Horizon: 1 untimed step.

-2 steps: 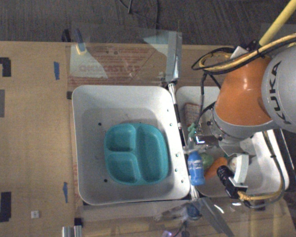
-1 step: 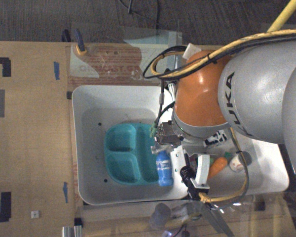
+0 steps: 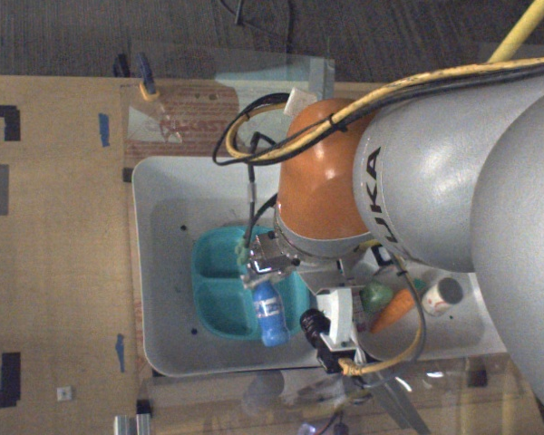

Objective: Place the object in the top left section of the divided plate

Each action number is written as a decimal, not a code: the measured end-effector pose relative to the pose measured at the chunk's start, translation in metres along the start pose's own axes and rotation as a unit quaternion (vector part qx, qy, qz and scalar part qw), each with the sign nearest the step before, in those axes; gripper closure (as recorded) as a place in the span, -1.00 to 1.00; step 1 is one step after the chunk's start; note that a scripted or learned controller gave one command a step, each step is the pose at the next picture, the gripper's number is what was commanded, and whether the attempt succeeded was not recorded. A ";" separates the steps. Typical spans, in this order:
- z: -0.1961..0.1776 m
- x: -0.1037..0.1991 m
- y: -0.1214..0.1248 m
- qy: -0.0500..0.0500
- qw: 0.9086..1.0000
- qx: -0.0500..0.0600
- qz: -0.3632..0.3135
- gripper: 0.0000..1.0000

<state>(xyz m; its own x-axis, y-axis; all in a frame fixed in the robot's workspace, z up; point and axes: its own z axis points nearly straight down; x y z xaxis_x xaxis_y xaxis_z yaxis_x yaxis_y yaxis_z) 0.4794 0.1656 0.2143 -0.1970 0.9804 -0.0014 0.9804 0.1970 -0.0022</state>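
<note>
teal divided plate (image 3: 219,290) sits just under and to the left of the gripper (image 3: 265,270). a blue bottle (image 3: 271,315) hangs just below the wrist, over the plate's near edge; whether it is gripped i cannot tell. judged step: carrying to place. next, it needs shifting over the top left section before release.

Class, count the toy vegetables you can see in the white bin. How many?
2: a carrot and a green vegetable touching it, both right of the teal divided plate. The arm may hide more.
</note>
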 end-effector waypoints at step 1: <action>0.008 0.033 0.006 0.000 1.000 0.000 -0.002 1.00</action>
<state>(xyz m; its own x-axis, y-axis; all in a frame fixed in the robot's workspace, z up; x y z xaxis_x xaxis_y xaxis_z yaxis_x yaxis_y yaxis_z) 0.4792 0.1996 0.2061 -0.2002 0.9798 -0.0015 0.9798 0.2002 -0.0021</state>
